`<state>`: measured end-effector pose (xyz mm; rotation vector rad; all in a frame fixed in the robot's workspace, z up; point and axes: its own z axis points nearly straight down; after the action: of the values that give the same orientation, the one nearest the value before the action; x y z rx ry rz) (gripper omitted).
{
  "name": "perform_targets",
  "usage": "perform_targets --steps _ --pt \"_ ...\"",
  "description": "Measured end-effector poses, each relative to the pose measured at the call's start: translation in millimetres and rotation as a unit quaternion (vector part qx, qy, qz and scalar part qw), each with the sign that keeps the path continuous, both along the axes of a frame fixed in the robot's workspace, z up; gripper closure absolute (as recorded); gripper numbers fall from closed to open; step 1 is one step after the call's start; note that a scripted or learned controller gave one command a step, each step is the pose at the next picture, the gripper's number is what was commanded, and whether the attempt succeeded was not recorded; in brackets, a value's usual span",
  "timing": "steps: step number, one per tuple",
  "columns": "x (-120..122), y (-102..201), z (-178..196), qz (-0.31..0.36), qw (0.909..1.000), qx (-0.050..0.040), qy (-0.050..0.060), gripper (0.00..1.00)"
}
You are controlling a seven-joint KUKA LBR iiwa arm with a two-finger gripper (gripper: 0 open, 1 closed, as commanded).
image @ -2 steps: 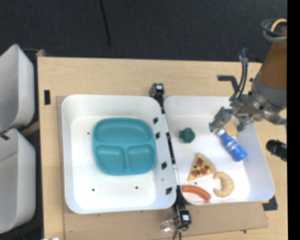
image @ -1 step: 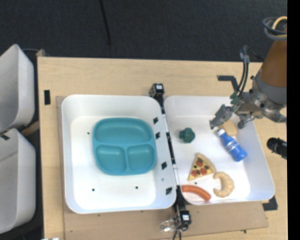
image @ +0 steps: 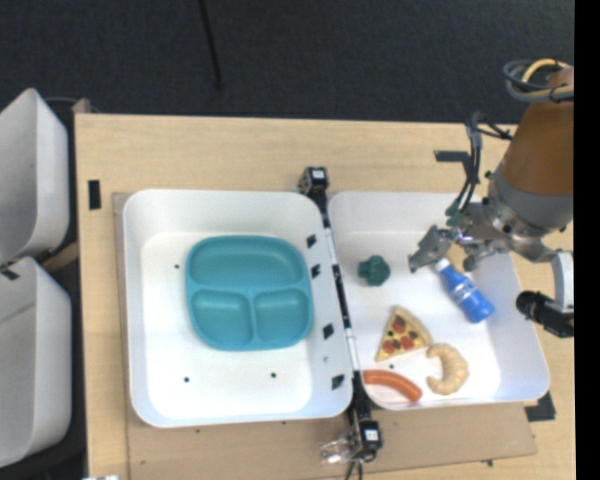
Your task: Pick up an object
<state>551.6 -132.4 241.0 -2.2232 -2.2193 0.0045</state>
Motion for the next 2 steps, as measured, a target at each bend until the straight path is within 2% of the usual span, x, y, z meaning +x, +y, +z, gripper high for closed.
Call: perform_targets --steps 2 --pt "-4 5 -121 -0.001 1.0000 0.0002 0.000 0.00"
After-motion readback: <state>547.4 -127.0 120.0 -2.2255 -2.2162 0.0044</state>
